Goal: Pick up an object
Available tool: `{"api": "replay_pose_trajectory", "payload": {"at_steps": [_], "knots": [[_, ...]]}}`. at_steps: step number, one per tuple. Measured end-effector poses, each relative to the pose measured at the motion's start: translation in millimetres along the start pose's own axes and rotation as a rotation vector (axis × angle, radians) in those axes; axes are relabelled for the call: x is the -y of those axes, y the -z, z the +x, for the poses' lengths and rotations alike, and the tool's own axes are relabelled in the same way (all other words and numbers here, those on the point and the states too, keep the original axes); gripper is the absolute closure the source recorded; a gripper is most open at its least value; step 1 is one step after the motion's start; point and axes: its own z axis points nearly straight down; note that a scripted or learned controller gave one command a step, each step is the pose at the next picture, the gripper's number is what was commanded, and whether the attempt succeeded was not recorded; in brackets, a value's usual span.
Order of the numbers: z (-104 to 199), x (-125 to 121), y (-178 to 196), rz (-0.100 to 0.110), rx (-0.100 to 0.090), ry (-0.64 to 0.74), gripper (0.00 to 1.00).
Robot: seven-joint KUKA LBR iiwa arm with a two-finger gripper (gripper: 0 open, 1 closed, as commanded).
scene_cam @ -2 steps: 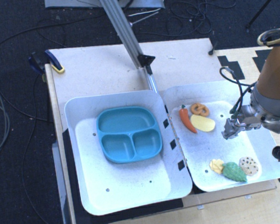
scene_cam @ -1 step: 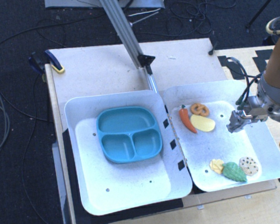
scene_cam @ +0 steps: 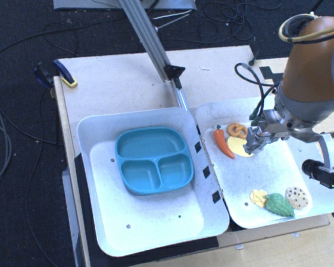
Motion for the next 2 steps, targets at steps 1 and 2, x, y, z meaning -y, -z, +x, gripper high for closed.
{"api": "replay_pose_trajectory", "payload": {"at_steps": [1,2], "knots": [[61,-17,-12,0.001,0.0,0.0,1.0],[103,-27,-17,0.001,0.001,-0.001,1.0]]}}
